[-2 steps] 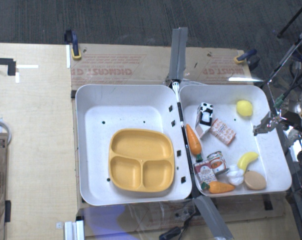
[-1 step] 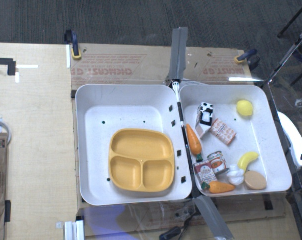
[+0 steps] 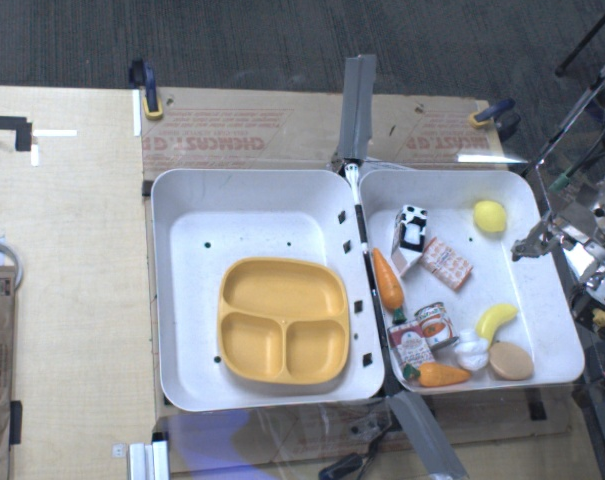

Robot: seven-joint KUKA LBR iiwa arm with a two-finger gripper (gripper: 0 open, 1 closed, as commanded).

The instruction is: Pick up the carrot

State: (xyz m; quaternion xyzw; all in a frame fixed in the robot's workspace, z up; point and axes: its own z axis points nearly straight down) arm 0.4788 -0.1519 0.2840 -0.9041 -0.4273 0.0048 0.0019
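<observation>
We count two carrots in the right bin, one against its left wall. One tray sits in the left bin. We cannot tell the hand's state.

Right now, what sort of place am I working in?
Likely a robot lab bench: two white bins clamped on cardboard, toy food such as the carrot in the right bin, a yellow divided plate in the left.

Counts across the two white bins

Two carrots, one lemon, one banana, one can, one yellow divided plate, two bins.
</observation>
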